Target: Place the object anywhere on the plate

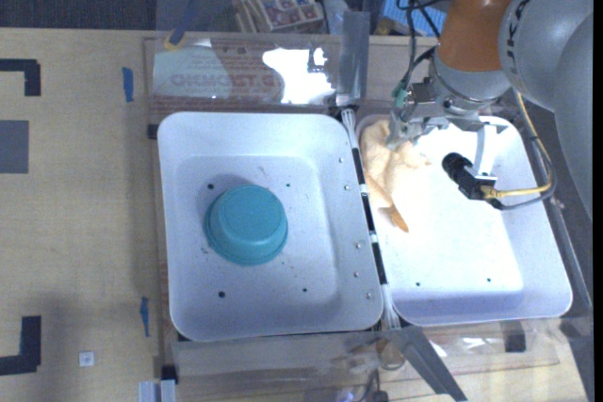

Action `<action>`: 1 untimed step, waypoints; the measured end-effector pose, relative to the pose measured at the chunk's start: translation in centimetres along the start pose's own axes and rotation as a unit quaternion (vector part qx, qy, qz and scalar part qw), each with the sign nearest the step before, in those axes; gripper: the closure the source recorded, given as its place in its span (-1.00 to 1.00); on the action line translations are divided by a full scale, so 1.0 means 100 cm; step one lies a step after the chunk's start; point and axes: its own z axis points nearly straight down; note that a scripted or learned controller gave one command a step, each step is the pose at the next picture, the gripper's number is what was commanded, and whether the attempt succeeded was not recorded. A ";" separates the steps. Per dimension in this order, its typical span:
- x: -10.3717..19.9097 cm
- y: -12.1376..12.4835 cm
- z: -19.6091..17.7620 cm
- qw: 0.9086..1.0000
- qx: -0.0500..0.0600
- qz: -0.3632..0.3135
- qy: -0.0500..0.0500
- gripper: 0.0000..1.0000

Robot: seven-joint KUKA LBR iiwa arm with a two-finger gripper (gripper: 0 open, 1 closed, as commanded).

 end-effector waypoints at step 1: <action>0.000 0.001 -0.040 1.000 -0.002 -0.001 0.000 1.00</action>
